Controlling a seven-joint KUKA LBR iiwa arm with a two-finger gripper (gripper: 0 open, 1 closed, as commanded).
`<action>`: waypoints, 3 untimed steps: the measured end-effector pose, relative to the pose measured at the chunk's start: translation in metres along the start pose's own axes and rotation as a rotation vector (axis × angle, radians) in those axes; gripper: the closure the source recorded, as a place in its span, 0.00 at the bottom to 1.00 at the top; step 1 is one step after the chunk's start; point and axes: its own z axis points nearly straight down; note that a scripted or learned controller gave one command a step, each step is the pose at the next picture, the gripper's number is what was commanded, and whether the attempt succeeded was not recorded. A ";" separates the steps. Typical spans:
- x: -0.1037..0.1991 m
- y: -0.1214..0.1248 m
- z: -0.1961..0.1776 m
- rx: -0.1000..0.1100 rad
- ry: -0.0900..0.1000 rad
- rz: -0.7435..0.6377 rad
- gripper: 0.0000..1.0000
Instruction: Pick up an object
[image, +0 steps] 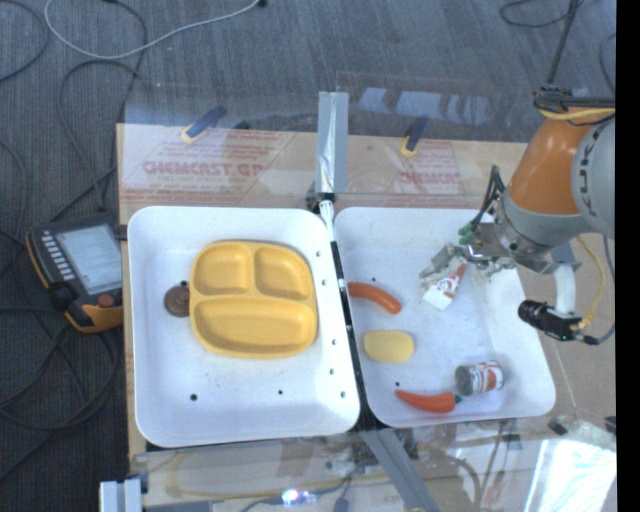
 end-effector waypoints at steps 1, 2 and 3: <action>-0.021 0.014 0.066 -0.003 0.002 -0.093 0.00; -0.021 0.014 0.056 0.000 0.004 -0.092 1.00; 0.029 0.077 -0.025 0.005 -0.001 -0.089 1.00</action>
